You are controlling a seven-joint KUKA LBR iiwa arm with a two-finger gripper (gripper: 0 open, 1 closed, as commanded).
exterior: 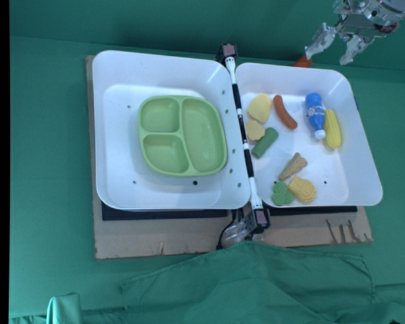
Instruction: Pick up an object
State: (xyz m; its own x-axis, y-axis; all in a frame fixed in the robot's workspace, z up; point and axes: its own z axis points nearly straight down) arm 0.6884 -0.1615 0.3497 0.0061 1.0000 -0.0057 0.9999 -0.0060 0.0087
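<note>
Two white bins sit side by side. The left bin [115, 79] has a green plate [182, 136]. The right bin [354, 174] has toy food: a sausage [285, 111], a bottle [315, 115], corn [332, 128]. The gripper [337, 44] hangs above the right bin's far edge, fingers spread apart, holding nothing.

I see green cloth [47, 147] covering the whole bench, running flat to the far edge. A brown cardboard sheet [155, 245] lies on it at the middle. On the near side, a rumpled fold of cloth [256, 282] overlaps the cardboard's edge. Light is even
</note>
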